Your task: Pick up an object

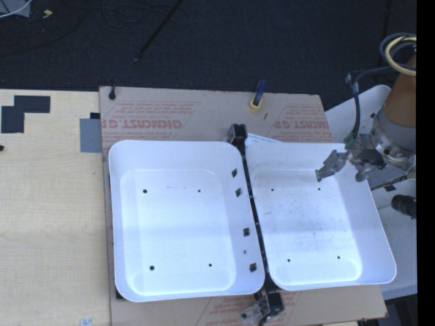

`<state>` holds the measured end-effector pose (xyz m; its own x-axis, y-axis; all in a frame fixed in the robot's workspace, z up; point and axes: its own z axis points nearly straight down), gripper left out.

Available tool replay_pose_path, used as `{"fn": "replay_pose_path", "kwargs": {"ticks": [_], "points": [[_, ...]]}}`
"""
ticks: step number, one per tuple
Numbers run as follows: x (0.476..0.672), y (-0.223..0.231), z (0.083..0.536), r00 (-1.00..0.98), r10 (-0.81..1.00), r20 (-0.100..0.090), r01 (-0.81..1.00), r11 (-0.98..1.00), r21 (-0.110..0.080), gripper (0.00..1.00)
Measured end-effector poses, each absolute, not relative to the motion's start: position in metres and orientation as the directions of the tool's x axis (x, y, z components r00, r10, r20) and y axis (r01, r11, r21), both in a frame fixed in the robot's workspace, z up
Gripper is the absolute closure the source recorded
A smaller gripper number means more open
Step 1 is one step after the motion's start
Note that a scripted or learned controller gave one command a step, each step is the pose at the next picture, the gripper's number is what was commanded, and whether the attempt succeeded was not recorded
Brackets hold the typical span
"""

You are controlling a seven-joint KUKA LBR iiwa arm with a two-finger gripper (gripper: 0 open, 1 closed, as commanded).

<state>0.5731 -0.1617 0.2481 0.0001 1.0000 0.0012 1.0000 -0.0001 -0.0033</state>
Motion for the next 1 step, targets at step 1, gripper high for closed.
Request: {"fn": "replay_pose_path", "kwargs": {"ticks": [1], "points": [[0.5901, -0.1956, 0.4892, -0.003, 1.0, -0.007, 1.0, 0.003, 0.016, 0.0]]}}
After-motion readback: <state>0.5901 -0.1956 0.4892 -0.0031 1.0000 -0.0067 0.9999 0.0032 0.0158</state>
